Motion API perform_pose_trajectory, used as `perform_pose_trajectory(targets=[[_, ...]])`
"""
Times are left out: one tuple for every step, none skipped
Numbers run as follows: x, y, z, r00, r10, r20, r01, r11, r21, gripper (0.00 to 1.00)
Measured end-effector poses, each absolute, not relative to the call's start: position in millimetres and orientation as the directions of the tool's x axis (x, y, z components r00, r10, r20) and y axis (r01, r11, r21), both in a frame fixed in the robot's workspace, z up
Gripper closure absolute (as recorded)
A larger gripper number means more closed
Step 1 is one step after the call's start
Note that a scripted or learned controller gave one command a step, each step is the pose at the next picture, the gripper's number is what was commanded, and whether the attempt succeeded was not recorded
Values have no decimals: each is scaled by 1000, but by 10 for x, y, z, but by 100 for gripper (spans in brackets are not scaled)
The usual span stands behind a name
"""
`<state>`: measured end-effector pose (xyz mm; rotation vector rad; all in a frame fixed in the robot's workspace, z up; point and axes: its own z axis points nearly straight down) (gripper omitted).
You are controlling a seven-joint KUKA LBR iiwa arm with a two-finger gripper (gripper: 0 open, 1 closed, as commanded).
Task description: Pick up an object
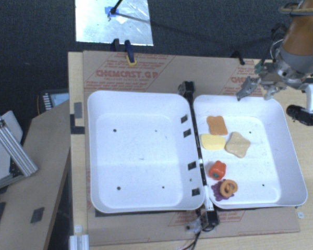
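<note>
Looking down at a slant: a wooden bench (52, 139) carries a brown cardboard sheet (146, 72) with red print, and two shallow white bins lie on this sheet side by side.
Left bin: the left bin (141, 150) is the largest white thing, with small dark dots on its floor.
Right bin: the right bin (271, 155) touches the left one along a middle seam with black clips, and all the small objects lie in its 9 o'clock half.
Arm: the arm (302, 35) comes in at 2 o'clock of the view, with the orange band above a grey wrist.
Gripper: the gripper (256, 87) hangs over the far rim of the right bin, at 12 o'clock of that bin. Its two grey fingers (245, 91) stand apart with a gap between them, and nothing is between them.
Orange flat piece: the orange flat piece (217, 124) lies nearest to the gripper, at 11 o'clock of the bin floor.
Yellow piece: the yellow piece (213, 142) lies just below the orange one, next to the seam.
Beige piece: the beige piece (237, 145) is just beside the yellow piece, at its 3 o'clock.
Red piece: the red piece (217, 169) is near the seam, at 6 o'clock of the yellow piece.
Ring: a small orange ring (228, 187) lies on a purple piece (218, 191), at 7 o'clock of the bin.
</note>
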<state>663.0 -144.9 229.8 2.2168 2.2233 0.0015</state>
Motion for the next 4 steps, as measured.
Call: perform_pose_trajectory(targets=[[6706, -1246, 3801, -8, 1000, -3, 1000, 8, 20, 0], [6677, -1474, 5464, -5, 1000, -7, 1000, 5, 21, 0], [6688, -1457, 5477, -11, 1000, -3, 1000, 11, 8, 100], [6657, -632, 4270, -12, 1000, 5, 1000, 12, -10, 100]])
